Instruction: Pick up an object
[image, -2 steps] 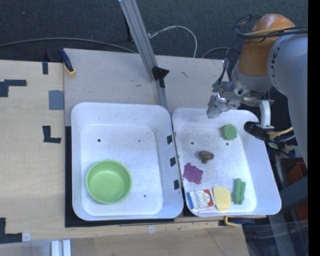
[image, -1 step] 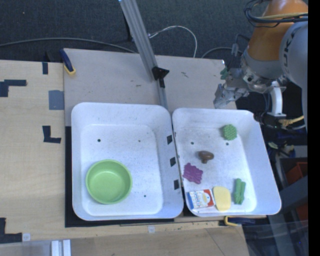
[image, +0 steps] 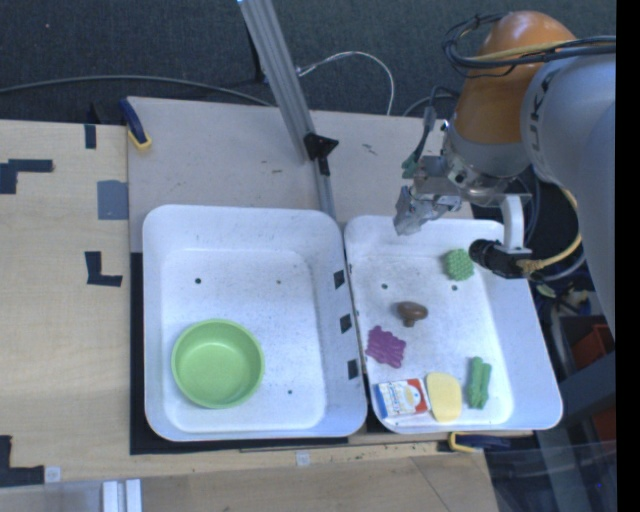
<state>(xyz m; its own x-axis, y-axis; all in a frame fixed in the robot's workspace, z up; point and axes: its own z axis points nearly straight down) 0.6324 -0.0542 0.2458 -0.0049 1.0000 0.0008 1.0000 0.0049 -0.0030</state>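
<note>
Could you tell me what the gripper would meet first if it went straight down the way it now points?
Probably the bare floor at the far end of the right bin; the gripper hangs above it, though depth is unclear.

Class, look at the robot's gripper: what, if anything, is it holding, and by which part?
Nothing. The gripper hangs above the right bin's far edge, no object between its fingers.

both bins (image: 165, 250) were white with fine dark speckles. taking the purple ridged piece (image: 386, 346) as landmark: a brown lump (image: 411, 313) lay just above it, a bright green knobbly piece (image: 459, 264) up to its right, a red-and-white printed packet (image: 401, 398) below it, then a plain yellow block (image: 444, 396) and a dark green piece (image: 479, 382). far left sat a lime green bowl (image: 217, 363).
</note>
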